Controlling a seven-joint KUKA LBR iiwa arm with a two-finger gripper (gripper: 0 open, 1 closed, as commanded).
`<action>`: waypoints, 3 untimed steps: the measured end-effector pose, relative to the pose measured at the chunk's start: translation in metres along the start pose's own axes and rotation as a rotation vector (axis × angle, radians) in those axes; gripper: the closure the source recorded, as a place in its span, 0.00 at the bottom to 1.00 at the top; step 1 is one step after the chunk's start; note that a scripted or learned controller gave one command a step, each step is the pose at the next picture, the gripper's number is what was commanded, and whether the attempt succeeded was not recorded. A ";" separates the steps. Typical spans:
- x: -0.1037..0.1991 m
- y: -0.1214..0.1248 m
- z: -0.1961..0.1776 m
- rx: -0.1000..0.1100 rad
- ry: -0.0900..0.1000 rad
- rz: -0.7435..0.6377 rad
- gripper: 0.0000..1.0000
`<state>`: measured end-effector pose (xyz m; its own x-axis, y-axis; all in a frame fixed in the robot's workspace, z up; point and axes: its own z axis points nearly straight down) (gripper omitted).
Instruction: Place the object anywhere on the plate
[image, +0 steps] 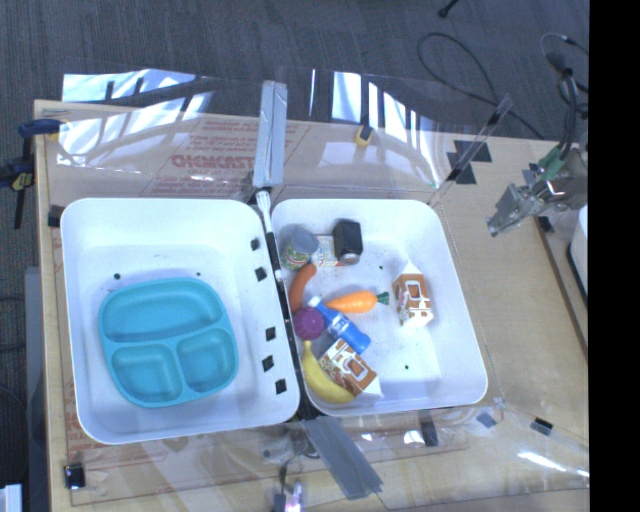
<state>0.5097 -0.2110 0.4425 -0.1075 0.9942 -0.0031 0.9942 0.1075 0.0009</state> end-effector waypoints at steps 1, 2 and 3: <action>0.016 0.017 0.000 0.000 0.000 0.114 1.00; 0.011 0.064 0.001 0.004 0.001 0.442 1.00; -0.003 0.135 0.002 0.006 0.002 0.628 1.00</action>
